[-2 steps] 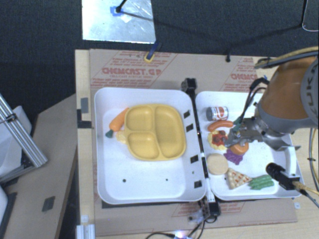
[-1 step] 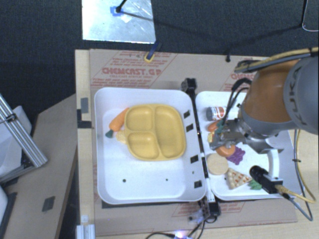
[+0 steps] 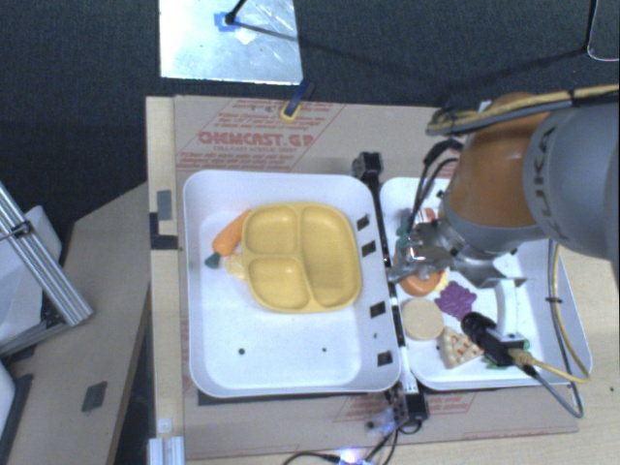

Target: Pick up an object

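Note:
My gripper hangs low over the left side of the right bin, under the grey arm with its orange band. Just below it lies an orange-red piece, partly hidden by the gripper, and I cannot tell whether they touch. Beside that piece are a purple bunch, a round tan disc and a pale speckled wedge. In the left bin a yellow divided plate sits with a carrot at its left edge.
A black-clipped divider runs between the two bins, close to the gripper's left. A metal sheet lies beyond the bench at the back. Metal framing stands at the far left.

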